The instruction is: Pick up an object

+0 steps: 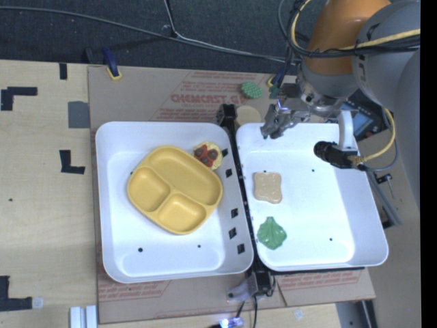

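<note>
**Flat, light pieces in the right bin, claw above the far rim**

The claw (275, 125) hangs over the far left corner of the right bin (355, 203), with nothing between its fingers; whether they are spread or closed I cannot tell, for they show as a dark huddle against the rim.

The nearest things to take lie in that same bin, by its left wall: a pale tan toast-shaped slab (268, 187), and nearer the front a green leaf-shaped piece (272, 233); the two are apart, with bare white floor between them. Both look like toy food, light and probably stiff plastic or foam; both lie flat, so there is little height to grip, and the sides look smooth enough to slip. The slab seems best taken across its narrower width, fingers going down on bare floor either side; the leaf is thinner and ragged at the edge, a poorer hold.

In the left bin (113, 203) sits a yellow divided plate (174, 188), wide and shallow, awkward for two fingers except at its rim; a small dark red cluster (207, 154), perhaps berries on a yellow disc, touches the plate's far corner and is too small to make out. A green knobbly bit (251, 89) lies on the cardboard (136, 94) beyond the bins.

The arm's bulk (355, 33) covers the bench behind the right bin.
</note>
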{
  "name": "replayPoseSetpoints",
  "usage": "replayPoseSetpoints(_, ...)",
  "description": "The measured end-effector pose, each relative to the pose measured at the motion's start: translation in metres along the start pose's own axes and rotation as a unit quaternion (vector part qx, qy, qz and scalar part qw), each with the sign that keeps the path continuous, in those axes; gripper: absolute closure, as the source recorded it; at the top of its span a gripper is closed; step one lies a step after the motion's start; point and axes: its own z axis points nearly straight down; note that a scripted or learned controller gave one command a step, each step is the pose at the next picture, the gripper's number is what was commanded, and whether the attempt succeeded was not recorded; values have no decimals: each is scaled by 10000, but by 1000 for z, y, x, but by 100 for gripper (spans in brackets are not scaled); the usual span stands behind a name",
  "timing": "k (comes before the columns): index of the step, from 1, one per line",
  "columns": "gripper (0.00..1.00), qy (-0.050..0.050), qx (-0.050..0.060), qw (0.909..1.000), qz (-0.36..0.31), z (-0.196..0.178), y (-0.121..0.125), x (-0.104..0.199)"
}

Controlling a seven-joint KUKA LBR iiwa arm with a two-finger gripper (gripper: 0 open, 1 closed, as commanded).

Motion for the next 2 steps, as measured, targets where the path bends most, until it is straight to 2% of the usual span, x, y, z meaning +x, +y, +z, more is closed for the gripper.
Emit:
replayPoseSetpoints(1, 100, 1, 2, 10000, -10, 9, -6, 63)
replayPoseSetpoints(2, 100, -4, 9, 10000, -4, 29, -6, 113)
